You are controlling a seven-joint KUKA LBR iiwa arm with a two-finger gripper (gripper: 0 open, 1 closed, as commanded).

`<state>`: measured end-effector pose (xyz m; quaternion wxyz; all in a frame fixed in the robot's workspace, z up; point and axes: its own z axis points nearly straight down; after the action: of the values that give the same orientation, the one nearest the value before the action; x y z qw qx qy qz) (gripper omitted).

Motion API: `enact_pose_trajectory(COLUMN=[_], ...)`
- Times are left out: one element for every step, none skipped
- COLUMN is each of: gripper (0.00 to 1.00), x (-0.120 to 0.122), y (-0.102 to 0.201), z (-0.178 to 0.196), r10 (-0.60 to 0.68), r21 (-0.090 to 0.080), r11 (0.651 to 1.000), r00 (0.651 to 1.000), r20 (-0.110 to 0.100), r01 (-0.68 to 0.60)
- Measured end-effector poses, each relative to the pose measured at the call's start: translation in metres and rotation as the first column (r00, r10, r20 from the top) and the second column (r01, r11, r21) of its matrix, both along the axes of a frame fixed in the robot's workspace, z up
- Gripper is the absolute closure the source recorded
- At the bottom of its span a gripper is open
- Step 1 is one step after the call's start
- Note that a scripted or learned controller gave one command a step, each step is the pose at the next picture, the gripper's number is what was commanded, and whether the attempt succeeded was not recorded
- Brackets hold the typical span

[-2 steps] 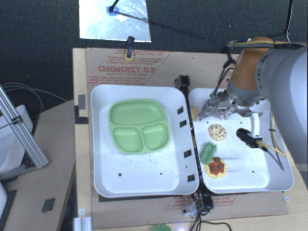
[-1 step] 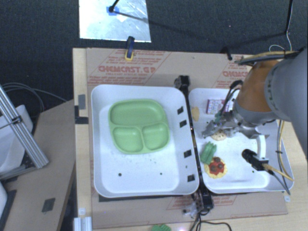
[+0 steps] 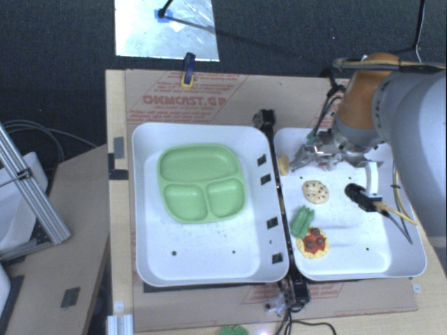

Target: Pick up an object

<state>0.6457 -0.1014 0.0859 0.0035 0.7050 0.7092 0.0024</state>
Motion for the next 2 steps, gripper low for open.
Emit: enact_pose_trajectory(gripper=[0.00, 0.00], x=[-0.054, -0.004], y=[-0.002, 0.009], z=[-0.002, 0.000], r10=[-0.006, 0.000], r21=[0.002, 0.001], r11=[1.000, 1.000], r00=[1.000, 1.000], r20=[-0.011, -0.002], r01=[0.006, 0.000])
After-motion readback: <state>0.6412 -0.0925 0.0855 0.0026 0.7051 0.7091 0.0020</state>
